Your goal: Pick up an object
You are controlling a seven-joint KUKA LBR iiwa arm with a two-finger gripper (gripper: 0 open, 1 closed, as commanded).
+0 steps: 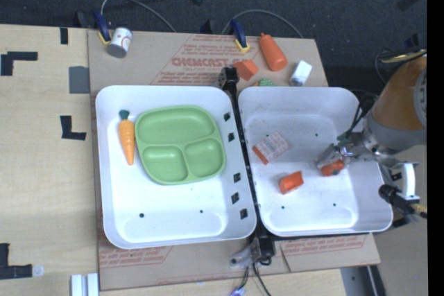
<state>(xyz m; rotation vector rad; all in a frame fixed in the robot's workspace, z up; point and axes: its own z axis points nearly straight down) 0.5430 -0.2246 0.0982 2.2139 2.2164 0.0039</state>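
Looking down from the camera view: 2 white bins side by side on the desk, the arm entering from the right.
Landmark: right bin (305,99), used for every place below.
Tool (333,164): low inside the right bin, near its right wall; whether it is open or closed I cannot tell, since the tip is too small and blurred.
Task's thing: small orange-red piece (332,168) lying on the right bin's floor, directly at the tool's tip; touching or merely beside, I cannot tell.
Other pickable things: orange block (291,181) near the right bin's middle front; pale wrapped packet (270,146) left of centre in the right bin.
Handling, as a judgement: the orange-red piece looks light, rigid and smooth, likely toy plastic, so it may skid on the slick bin floor.
Where to take hold: across its narrow width, at mid-length, pressing down squarely.
Beyond the right bin: green tray (182,144) and toy carrot (127,139) in the left bin.
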